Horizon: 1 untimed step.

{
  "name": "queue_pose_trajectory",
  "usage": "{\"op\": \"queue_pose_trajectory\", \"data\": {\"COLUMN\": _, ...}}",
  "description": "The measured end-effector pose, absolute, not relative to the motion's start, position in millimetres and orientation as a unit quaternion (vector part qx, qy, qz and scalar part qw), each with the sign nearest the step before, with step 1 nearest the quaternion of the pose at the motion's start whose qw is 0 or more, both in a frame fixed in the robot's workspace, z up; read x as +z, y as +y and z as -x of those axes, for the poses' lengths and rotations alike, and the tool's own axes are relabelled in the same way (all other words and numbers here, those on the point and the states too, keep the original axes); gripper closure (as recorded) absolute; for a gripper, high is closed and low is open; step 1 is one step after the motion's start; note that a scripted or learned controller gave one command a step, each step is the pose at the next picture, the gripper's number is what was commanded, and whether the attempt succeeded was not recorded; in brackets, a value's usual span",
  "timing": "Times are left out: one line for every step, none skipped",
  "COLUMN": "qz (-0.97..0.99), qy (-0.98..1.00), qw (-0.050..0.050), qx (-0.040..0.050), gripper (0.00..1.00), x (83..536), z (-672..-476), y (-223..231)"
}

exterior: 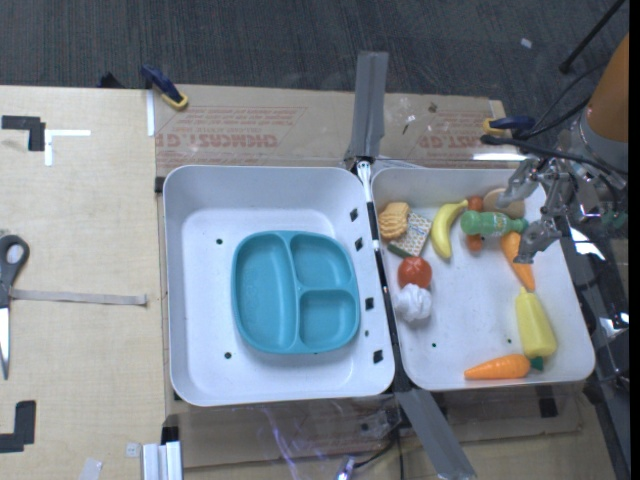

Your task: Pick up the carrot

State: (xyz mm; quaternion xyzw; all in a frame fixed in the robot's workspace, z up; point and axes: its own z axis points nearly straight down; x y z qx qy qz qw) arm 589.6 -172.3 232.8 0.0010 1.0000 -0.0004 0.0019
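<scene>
This is a robotics lab, set up for testing rather than for living or cooking. The bench [80, 348] is plain light wood with black tape marks [24, 130] at 9 o'clock and scissors [8, 268] lying loose near its edge. Two white bins [180, 298] sit side by side on flattened printed cardboard [250, 128], held by blue and yellow clamps [165, 86] at 11 and 2 o'clock. The food [445, 230] in the 3 o'clock bin is plastic toys, and the teal tray [296, 292] is a child's divided plate. Cables [590, 38] trail over dark carpet [300, 18] at 1 o'clock.
</scene>
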Motion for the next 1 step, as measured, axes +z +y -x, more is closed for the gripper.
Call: {"op": "queue_pose_trajectory", "data": {"qz": -0.069, "qy": 0.998, "qw": 0.002, "qx": -0.0003, "gripper": 0.0, "x": 107.4, "z": -613.3, "y": -207.6}}
